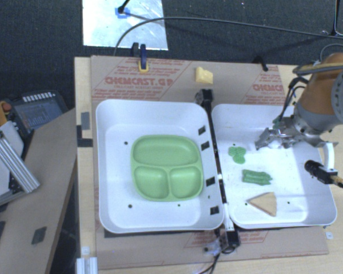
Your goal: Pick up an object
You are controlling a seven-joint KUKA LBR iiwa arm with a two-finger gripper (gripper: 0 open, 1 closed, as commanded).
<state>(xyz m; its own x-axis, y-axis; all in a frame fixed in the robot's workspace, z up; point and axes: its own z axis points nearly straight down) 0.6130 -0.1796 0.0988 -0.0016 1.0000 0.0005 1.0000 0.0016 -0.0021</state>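
End effector: the metal two-finger end effector [264, 140] hangs over the upper part of the right shallow white bin [314, 210]; cannot tell how far it is open, nothing seen in it
Objects: small green round piece [237, 153], green ridged bar [256, 177] and tan wedge [263, 203] lie in that bin
Left bin: green three-compartment plastic tray [165, 167]

Pincer [265, 140] over rt bin [308, 216], nr green pcs [256, 177].
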